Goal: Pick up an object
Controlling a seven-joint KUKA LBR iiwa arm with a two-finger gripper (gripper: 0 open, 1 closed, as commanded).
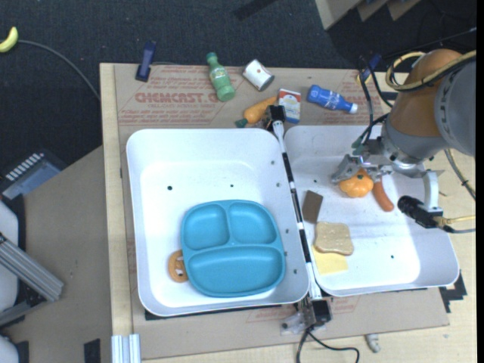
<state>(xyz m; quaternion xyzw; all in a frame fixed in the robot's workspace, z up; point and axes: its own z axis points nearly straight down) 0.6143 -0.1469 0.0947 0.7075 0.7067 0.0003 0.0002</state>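
In the right bin (423,274) an orange toy fruit (355,187) lies near the back, with a red-orange sausage (383,197) just to its right. My gripper (358,172) is right over the fruit's far side. It is open, one finger (340,172) to the fruit's left and the other to its right. Further forward lie a brown slab (312,203), a bread slice (333,238) and a yellow cheese slice (330,262). The grey arm (423,119) comes in from the right.
The left bin (151,165) holds a blue divided plate (231,246) and a pretzel (177,266) at the plate's left edge. Behind the bins lie a green bottle (221,78), a blue bottle (331,99), a white can (258,74) and a small carton (288,105).
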